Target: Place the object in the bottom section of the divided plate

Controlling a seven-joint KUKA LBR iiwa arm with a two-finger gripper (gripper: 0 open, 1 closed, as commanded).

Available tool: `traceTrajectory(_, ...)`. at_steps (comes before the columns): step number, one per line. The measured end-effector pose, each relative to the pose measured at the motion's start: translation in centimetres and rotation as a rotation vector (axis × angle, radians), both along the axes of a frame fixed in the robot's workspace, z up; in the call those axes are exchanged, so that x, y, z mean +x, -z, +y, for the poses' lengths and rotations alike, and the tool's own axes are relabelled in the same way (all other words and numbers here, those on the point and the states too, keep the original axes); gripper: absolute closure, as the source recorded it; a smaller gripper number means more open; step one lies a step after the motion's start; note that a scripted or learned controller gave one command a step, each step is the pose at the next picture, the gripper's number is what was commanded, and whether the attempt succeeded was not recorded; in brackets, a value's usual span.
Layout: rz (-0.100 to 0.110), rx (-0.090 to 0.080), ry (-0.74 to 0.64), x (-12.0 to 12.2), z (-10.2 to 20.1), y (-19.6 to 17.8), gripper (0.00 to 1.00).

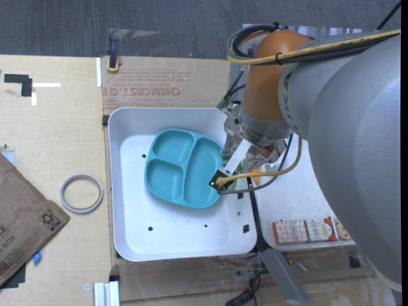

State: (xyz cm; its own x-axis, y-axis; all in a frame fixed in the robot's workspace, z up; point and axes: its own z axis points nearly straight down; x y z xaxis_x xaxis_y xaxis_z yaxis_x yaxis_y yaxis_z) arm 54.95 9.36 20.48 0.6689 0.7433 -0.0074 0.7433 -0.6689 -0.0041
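- The wrist [268, 101] hangs over the wall between the two bins and hides the fingers, so I cannot tell whether they are apart or together.
- The divided plate [182, 167] lies just left of them with bare sections. An orange bit [255, 173] beneath may be the object.
- Cartons [306, 230] lie below-right, and a ring [81, 192] sits far left on the desk [51, 139].

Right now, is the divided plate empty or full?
Empty: the divided plate shows bare teal in all three sections, as far as visible.

A robotics lab: a grey industrial arm [347, 113] reaches over a plywood bench [51, 132] fitted with a white bin [116, 171], amid cardboard sheeting [166, 81], a roll of tape [81, 192] and grey carpet [127, 11].
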Motion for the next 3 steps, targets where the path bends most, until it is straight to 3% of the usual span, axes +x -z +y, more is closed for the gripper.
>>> traceTrajectory(1, 0.0, 0.0, 0.0, 0.0, -0.01, 0.0, 0.0)
traceTrajectory(2, 0.007, -0.003, -0.002, 0.04, -0.16, -0.55, 1.0)
traceTrajectory(3, 0.007, -0.003, -0.002, 0.03, -0.16, -0.55, 0.0)
